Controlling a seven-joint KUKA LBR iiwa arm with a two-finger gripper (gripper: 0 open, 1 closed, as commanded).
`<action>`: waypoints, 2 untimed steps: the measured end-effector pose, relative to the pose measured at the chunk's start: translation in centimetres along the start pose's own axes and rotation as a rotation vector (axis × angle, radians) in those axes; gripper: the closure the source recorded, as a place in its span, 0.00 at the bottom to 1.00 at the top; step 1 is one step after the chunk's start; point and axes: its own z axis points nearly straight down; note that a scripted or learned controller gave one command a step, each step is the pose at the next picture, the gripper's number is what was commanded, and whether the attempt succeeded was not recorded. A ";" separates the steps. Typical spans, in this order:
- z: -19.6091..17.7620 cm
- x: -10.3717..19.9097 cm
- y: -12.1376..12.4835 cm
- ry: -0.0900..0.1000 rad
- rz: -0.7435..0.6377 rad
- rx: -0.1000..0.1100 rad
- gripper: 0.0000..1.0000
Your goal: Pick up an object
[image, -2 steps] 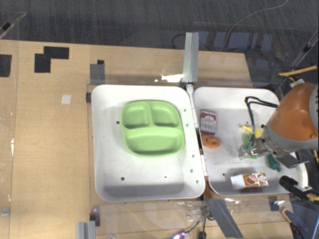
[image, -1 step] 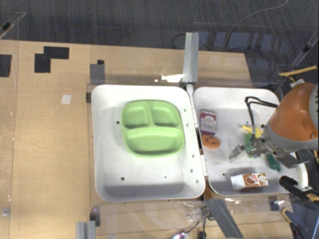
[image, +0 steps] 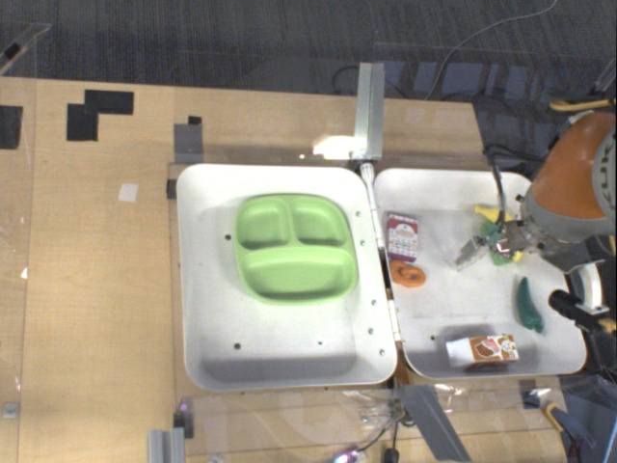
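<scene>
The pincer (image: pixel 472 252), fingers apart, hangs low in the right bin (image: pixel 434 340) beside a yellow-green toy (image: pixel 496 231), so the reach seems under way, and next it must settle over the toy and close before lifting.

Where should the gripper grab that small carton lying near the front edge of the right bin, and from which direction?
Judging by its pose, grip the carton across its narrow width at mid-length, coming straight down from above. It lies flat on its side, long axis running left to right, with bare bin floor behind it; the front wall sits close, so keep the fingers clear of it.
</scene>
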 end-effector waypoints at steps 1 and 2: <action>1.0 -2.5 7.6 0.011 -0.067 0.017 0.00; -0.5 -2.4 8.0 0.007 -0.076 0.008 1.00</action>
